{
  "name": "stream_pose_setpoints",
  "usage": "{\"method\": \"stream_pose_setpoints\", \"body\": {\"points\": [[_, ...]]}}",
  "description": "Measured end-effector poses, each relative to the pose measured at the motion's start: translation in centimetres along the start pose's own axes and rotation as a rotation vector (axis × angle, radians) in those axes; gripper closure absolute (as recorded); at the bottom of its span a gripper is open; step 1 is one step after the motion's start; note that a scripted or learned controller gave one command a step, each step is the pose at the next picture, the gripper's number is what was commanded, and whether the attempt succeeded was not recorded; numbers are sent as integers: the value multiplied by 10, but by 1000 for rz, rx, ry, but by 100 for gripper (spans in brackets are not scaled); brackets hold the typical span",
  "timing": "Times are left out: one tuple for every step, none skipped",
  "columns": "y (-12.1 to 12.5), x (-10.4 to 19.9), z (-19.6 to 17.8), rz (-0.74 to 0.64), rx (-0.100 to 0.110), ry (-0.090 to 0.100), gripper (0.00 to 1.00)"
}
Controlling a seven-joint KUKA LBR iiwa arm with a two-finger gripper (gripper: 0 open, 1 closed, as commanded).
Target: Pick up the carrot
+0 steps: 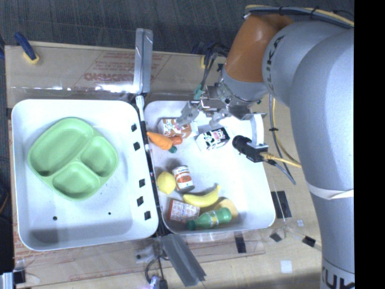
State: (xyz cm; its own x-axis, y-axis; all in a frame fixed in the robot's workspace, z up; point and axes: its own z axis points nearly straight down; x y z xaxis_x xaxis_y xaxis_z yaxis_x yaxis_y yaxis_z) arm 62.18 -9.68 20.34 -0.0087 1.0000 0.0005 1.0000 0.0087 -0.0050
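Looked like robotics lab or test cell. Large grey industrial arm point(313, 119) with orange band reached over counter point(90, 71). Two shallow white bins point(24, 179) side by side, fixed with metal brackets; toy groceries inside right bin; dark carpeted floor point(90, 5).

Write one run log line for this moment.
task: pick carrot | orange carrot with green end: right white bin, left wall | pincer: above carrot | grasp: not yet

You see a brown bench point(114, 65) carrying two white bins side by side. The left bin point(36, 221) sits at nine o'clock, the right bin point(258, 191) at three o'clock, their edges touching along a grey divider point(143, 59).
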Motion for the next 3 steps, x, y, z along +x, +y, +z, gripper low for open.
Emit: {"method": "stream_pose_setpoints", "body": {"points": [[-2,12,-65,20,-2,0,0],[-31,58,13,-25,0,-1,0],[-2,23,1,-141,-5,-2,0]]}}
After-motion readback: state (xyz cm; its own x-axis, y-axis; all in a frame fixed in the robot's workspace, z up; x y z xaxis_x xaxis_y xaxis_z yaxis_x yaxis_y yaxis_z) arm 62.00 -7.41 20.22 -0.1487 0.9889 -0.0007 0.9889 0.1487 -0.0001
